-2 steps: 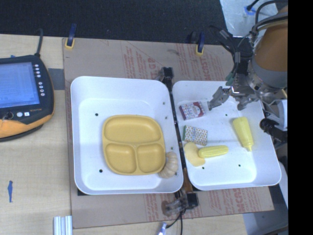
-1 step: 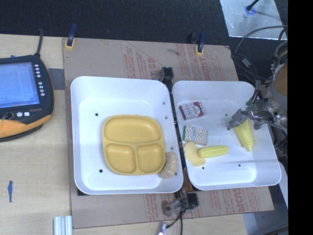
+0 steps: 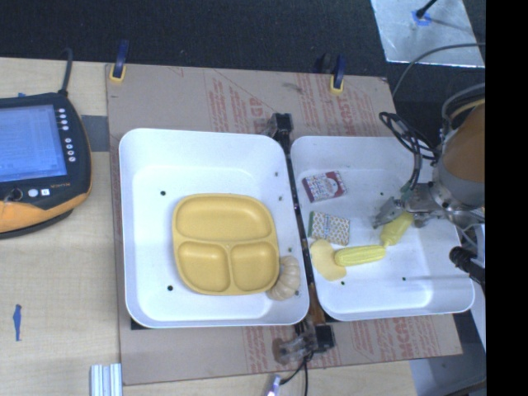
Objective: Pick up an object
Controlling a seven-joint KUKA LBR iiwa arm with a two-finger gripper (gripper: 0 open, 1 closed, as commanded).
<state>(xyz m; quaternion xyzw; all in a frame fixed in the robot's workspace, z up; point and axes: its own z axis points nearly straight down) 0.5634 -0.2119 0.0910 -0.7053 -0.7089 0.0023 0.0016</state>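
Note:
My gripper (image 3: 404, 215) is low in the right bin (image 3: 429, 299), near its right side, and stands open. A small yellow piece (image 3: 396, 229) lies just beneath it, at the fingertips, not lifted. To the left of it a yellow corn-like object (image 3: 360, 256) rests against a pale yellow chunk (image 3: 325, 261). A patterned packet (image 3: 330, 228) and a maroon-and-white packet (image 3: 323, 186) lie further left in the same bin. The grey arm with its orange band (image 3: 464, 151) comes in from the right.
The left bin (image 3: 144, 163) holds a yellow divided plate (image 3: 224, 242) with a beige lumpy object (image 3: 286, 279) at its lower right corner. A tablet controller (image 3: 37, 159) lies on the bench at far left. Cables (image 3: 404, 134) hang near the arm.

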